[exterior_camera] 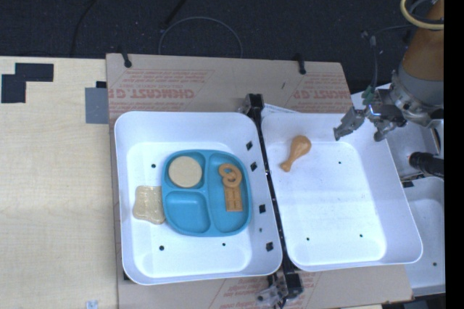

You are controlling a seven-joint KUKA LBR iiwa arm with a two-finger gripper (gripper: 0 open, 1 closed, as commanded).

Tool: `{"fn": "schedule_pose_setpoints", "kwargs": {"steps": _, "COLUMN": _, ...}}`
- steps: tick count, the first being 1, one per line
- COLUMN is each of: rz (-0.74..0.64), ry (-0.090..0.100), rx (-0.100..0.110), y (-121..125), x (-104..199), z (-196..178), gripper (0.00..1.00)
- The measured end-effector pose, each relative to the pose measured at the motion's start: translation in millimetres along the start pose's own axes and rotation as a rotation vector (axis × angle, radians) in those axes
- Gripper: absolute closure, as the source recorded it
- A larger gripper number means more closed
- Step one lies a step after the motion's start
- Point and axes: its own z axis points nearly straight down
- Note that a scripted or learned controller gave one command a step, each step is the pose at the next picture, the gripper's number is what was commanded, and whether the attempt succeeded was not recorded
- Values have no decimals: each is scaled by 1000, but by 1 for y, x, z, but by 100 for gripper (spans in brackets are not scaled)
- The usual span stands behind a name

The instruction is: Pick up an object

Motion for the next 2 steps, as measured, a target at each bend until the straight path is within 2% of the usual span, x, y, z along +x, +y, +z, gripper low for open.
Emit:
{"fn": "schedule_pose_setpoints", "kwargs": {"steps": 1, "rz": 0, "ry": 2, "rx": 7, "y": -11, "x": 3, "z": 56, "gripper": 0}}
{"fn": "schedule_pose_setpoints", "kwargs": {"steps": 2, "rz": 1, "ry": 2, "rx": 6, "y": -13, "x": 6, "z": 100, "gripper": 0}}
